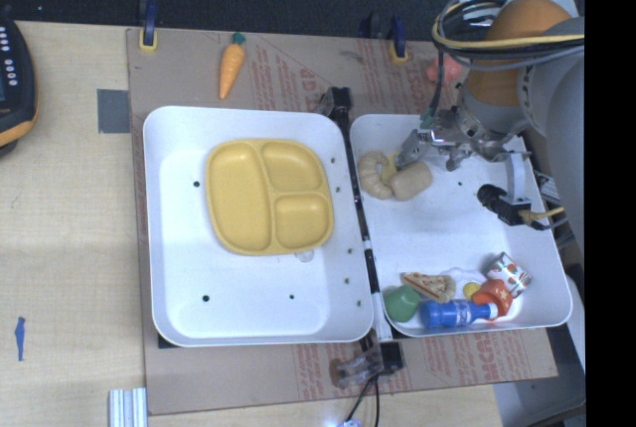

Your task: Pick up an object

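In the camera view, two white bins are seen side by side: the left bin (179, 316) holds a yellow divided plate (268, 195), and the right bin (447, 236) holds the loose objects. The gripper (417, 149) is positioned low over the right bin's far left corner, just beside a pale croissant-shaped piece (379, 175) and a beige block (411, 182); whether anything is grasped cannot be told. A green ball (401, 303), a blue bottle (452, 316) and a sandwich slice (427, 286) are gathered along the near wall. A toy carrot (231, 66) lies on the bench beyond the bins.
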{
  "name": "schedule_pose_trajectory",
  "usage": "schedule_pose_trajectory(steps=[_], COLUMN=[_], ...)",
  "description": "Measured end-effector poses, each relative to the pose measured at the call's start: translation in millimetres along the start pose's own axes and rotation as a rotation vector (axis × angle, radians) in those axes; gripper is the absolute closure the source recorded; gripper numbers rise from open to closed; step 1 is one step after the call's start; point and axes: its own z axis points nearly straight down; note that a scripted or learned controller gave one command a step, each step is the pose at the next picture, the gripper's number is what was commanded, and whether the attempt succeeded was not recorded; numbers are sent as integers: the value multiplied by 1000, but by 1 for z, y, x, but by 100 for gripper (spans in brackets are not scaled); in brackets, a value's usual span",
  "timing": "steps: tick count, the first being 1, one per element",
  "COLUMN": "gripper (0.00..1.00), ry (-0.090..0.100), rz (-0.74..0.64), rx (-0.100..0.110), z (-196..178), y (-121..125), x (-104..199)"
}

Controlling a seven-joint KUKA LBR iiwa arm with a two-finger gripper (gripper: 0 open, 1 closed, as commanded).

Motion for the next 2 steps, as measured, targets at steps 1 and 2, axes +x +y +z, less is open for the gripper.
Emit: schedule_pose_trajectory(steps=[1, 2], gripper=[0, 0], ry=[0, 1], rz=[-6, -3], rx=[6, 5], z=[0, 1], y=[-1, -1], x=[36, 33])
